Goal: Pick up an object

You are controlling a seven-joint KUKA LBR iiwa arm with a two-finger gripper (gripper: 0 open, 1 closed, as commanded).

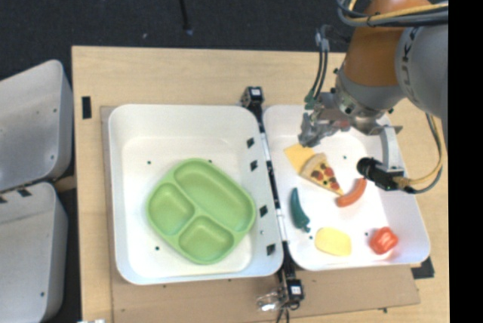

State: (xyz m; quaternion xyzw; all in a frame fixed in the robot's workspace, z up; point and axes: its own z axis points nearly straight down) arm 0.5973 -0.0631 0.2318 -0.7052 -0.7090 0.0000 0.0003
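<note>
A: Biggest first?
B: Wooden desk (90,80), two white bins on it side by side. Left bin (132,133) has a green divided plate (200,210) lying flat in its lower middle, three compartments. Right bin (411,227) has the toy food.
A: Arm?
B: Grey arm with orange band (381,35) comes in from the right, over the right bin's upper part. Hand (311,134) points down at the bin's upper left, just above the cheese.
A: Hand state?
B: Can't tell, too blurry and dark to say how far apart it is. Nothing visibly in it.
A: Pickable things?
B: All lying in the right bin. Pizza slice (323,175) mid-bin, touching the yellow cheese wedge (298,157) on its upper left. Orange-red sausage (352,193) just right of the pizza. Dark green pepper (299,211) near the left wall. Yellow lemon-like piece (333,241) near the front wall, red pepper (383,240) to its right, apart from it
</note>
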